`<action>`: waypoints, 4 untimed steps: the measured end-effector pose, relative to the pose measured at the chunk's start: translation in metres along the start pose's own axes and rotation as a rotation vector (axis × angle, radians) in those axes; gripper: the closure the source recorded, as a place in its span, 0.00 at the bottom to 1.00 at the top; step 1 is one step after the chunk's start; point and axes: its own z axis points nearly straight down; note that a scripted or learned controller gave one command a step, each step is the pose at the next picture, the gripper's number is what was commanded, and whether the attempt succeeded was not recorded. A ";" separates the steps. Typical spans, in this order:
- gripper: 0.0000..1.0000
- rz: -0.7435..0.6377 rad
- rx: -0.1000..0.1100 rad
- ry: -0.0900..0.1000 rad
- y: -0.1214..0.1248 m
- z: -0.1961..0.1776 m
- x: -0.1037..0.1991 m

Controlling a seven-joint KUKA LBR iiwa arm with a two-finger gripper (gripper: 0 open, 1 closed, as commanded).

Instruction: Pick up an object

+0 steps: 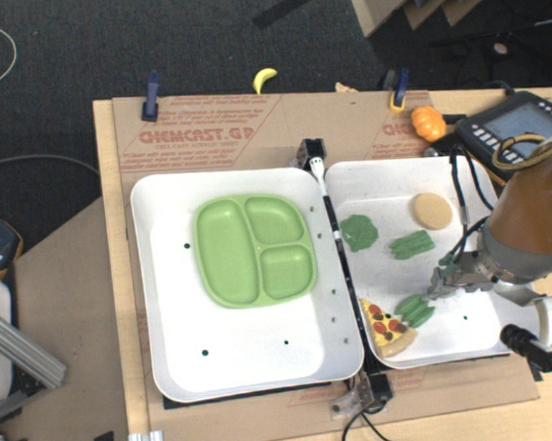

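Left bin [169, 296]: a green three-compartment plate [255, 250], smooth moulded plastic. Right bin [376, 185]: near its front edge, the gripper [445, 279] stands over a small green toy vegetable [415, 308]; jaw state cannot be told. This piece is probably light, stiff and slightly slick, best gripped across its narrow width. Beside it at the front-left corner lies a pizza slice [387, 328].
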 end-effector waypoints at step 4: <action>1.00 -0.002 0.008 0.003 0.000 -0.304 0.198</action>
